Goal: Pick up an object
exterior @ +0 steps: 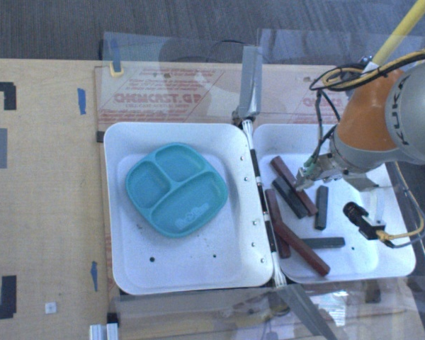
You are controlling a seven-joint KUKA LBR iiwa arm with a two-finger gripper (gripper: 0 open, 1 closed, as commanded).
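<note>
- Hovering low over the right bin, the tool sits at roughly 10 o'clock of that bin's floor, arm coming in from 3 o'clock.
- Tool state: can't tell. The tip is small and dark against the sticks, so no call on open or closed, and nothing is visibly held.
- Pick candidates are all in the right bin: a loose pile of dark bars. A maroon bar runs from 11 o'clock toward centre, with a dark grey bar just beside it. The tool tip is right over their upper ends.
- A short grey bar stands near-vertical at bin centre, apart from that pair. A flat grey bar lies at 6 o'clock, touching a long maroon bar that slants along the left wall.
- Judgement: the tool is lined up on the maroon/dark grey pair, likely because they lie highest and nearest. Risk: the two are side by side, so a pinch could catch both or slip off.
- The left bin holds only a teal divided plate, centred and flat. It looks too wide and low for a two-finger pinch, so it is probably not the target.
- A black cable fitting hangs off the wrist at 3 o'clock of the bin, clear of the bars.
- Both bins sit butted together on the tabletop.
</note>
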